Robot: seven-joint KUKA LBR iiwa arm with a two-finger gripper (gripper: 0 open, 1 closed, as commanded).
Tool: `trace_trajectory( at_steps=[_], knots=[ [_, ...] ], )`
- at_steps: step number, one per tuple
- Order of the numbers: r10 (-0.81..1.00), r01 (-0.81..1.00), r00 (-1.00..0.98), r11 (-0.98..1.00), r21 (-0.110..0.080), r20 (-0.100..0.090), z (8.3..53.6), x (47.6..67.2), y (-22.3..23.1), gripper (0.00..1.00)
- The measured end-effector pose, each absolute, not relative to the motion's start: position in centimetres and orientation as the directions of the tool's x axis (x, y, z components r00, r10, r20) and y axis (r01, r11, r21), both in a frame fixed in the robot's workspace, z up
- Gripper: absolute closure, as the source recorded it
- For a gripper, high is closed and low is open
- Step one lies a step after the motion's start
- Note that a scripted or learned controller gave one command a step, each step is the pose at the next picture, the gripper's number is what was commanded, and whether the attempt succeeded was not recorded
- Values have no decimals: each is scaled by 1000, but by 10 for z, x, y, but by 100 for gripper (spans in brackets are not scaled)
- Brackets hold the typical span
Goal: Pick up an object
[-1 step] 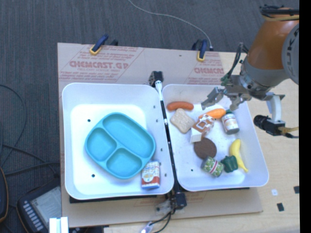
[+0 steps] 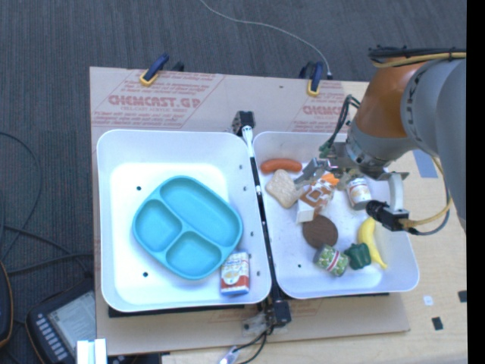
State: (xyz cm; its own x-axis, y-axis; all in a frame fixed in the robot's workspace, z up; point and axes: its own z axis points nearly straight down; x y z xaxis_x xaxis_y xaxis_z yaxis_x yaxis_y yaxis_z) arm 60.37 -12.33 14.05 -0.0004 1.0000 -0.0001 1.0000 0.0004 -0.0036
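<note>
The hand (image 2: 317, 174), grip state unclear, hovers low among toy food in the right bin (image 2: 398, 277).

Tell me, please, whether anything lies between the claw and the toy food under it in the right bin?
Nothing visible does. The claw is already down in the right bin, right at the cracker and the orange and white piece. The pieces are packed close, with the sausage and the brown cookie nearby.
</note>
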Motion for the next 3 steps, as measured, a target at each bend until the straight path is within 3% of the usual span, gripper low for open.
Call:
trace_trajectory(
  at_steps=[1,2,3],
  knots=[
    [1000,1000,1,-1,6,-4,99,589,-103,0],
    [1000,1000,1,-1,8,-5,109,589,-104,100],
    [1000,1000,-2,2,2,0,185,660,-20,100]
  ],
)
